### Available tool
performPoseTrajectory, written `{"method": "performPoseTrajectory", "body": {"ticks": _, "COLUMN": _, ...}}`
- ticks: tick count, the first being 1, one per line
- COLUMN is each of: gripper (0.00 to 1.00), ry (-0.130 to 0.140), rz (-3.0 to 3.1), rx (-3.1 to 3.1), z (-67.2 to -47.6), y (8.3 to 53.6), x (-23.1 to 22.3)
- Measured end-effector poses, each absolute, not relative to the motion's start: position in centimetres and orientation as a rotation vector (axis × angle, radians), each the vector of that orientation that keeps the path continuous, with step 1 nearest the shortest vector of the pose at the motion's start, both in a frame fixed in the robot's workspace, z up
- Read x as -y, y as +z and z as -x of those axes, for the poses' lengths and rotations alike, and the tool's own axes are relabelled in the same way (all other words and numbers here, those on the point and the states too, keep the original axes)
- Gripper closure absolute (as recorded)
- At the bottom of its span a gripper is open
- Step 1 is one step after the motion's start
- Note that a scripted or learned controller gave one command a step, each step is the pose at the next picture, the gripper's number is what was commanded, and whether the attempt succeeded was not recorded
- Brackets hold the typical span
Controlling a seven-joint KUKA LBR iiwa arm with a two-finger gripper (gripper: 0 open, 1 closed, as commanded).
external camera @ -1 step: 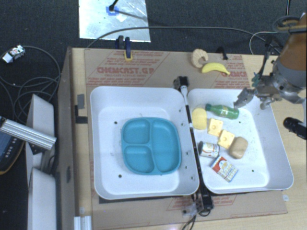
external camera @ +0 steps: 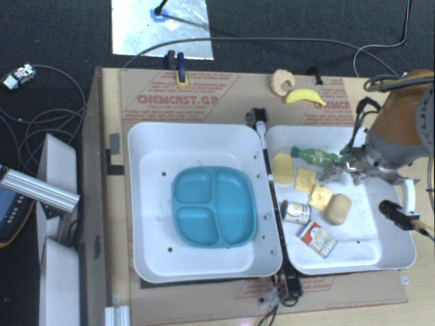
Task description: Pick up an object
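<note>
Risks first, nearest edge of the right bin (external camera: 397,260) outward.

Near wall of that bin: small red-and-white carton (external camera: 318,239), lying flat. Low and thin, so I'd likely skid over it.

A little further in: short can (external camera: 296,212) on its side, near the bin's left wall. It would likely roll if nudged.

Just right of the can: brown rounded lump (external camera: 338,208), touching or almost touching a yellow block (external camera: 320,197). A close there could pinch both or neither.

Middle of the bin: two more yellow pieces (external camera: 305,179) (external camera: 283,167), packed close together. Same clutter risk.

Far half of the bin: green bottle (external camera: 314,156), my likely target. It lies on its side, pale green, translucent and slim, cap end towards the bin's left wall. My pincer (external camera: 342,166) sits over the bin's far-right part, at the bottle's right end, and I cannot tell whether it is spread or pressed together, or whether it touches the bottle.

Main worries:
- The round, slick body squirts out sideways.
- Grabbing at the very end lets it tip and drop.
- It gets pushed into the yellow pieces.

Beyond the bin's far wall: banana (external camera: 304,97) on the board. Not a concern.
</note>
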State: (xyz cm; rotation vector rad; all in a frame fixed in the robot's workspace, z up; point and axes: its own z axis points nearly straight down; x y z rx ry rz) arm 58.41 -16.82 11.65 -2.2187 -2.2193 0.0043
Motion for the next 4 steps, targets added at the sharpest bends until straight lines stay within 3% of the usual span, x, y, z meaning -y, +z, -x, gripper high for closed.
{"method": "performPoseTrajectory", "body": {"ticks": 1, "gripper": 0.0, "ry": -0.001, "rz": 2.219, "rx": 2.225, "z": -56.9, "y": 8.4, "x": 13.6}}
{"method": "performPoseTrajectory", "body": {"ticks": 2, "gripper": 0.0, "ry": -0.002, "rz": 2.219, "rx": 2.226, "z": -63.7, "y": 8.5, "x": 10.6}}
{"method": "performPoseTrajectory", "body": {"ticks": 3, "gripper": 1.0, "ry": -0.005, "rz": 2.219, "rx": 2.23, "z": -63.8, "y": 9.6, "x": 10.6}}
{"method": "performPoseTrajectory", "body": {"ticks": 4, "gripper": 0.0, "ry": -0.005, "rz": 2.219, "rx": 2.229, "z": -63.8, "y": 9.6, "x": 10.6}}
